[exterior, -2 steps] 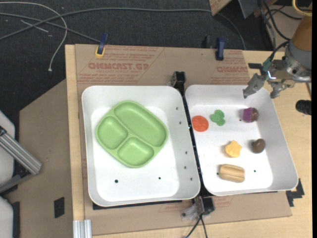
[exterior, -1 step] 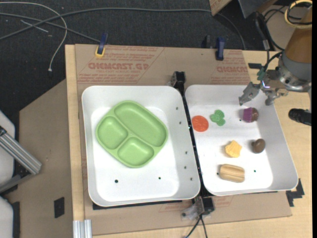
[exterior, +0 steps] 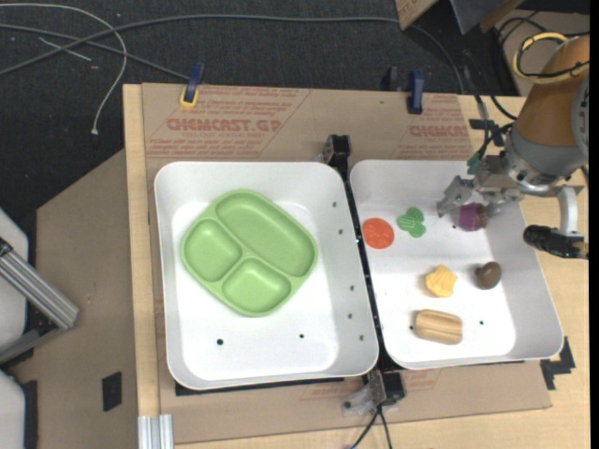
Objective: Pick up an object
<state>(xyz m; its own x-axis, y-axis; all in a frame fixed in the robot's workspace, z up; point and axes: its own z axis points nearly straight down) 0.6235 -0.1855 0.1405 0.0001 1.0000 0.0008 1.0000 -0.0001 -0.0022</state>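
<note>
My gripper (exterior: pixel 473 202) hangs low over the far part of the right bin (exterior: pixel 524 344), open, with its grey fingers (exterior: pixel 451 197) spread apart. A small purple object (exterior: pixel 470 217) lies on the bin floor between and just below the fingertips; nothing is clamped. Also lying in this bin are a green leafy toy (exterior: pixel 411 221), a flat orange-red disc (exterior: pixel 378 234), a yellow lump (exterior: pixel 441 281), a dark brown ball (exterior: pixel 487 274) and a tan bread-like roll (exterior: pixel 437 326).
The left bin (exterior: pixel 187 344) holds a green divided plate (exterior: pixel 248 251). A black divider clamp (exterior: pixel 337 148) sits between the bins at the far side. Blue clamps (exterior: pixel 193 84) (exterior: pixel 416 92) pin the cardboard base. The arm's grey body (exterior: pixel 552 110) enters from the right.
</note>
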